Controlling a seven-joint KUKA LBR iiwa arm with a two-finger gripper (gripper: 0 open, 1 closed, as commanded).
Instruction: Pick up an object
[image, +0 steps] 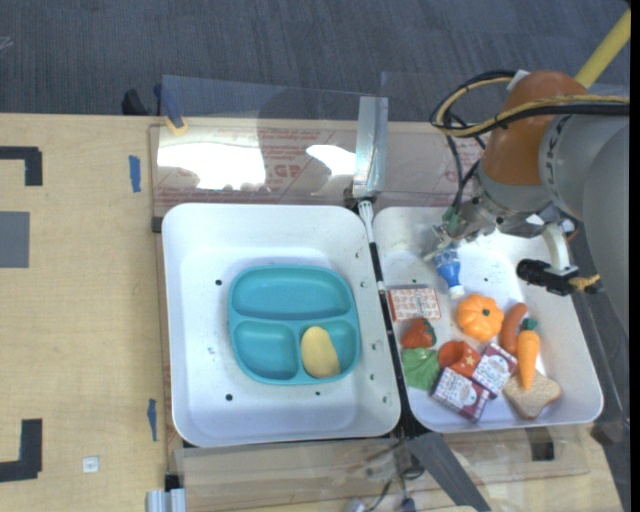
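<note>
- Nearest the camera, toy food crowds the front of the right bin (585, 400): a slice of bread (530, 396) in the front right corner, two small red-and-white cartons (473, 382) just left of it, and a green leafy piece (420, 370) beside the wall that divides the bins.
- Just behind these lie a carrot (527, 352), a reddish sausage (512, 323) touching it, a small orange pumpkin (480, 317), a red strawberry-like piece (419, 333) and a flat patterned packet (413, 302).
- In the left bin (190, 330), a teal divided plate (290, 300) sits at the centre, with a yellow lemon-shaped toy (320, 352) in its front right compartment.
- Farther back in the right bin, a small blue-and-white bottle (449, 270) lies tilted, its upper end at the tool (452, 235).
- The tool hangs low over the rear of the right bin, right at the bottle; whether its jaws are open, closed or around the bottle cannot be told from this angle.
- Behind it, the grey arm (590, 170) with its orange band (525, 130) reaches in from the right, cables looping above.
- The wooden counter (70, 330) stretches away to the left.
</note>
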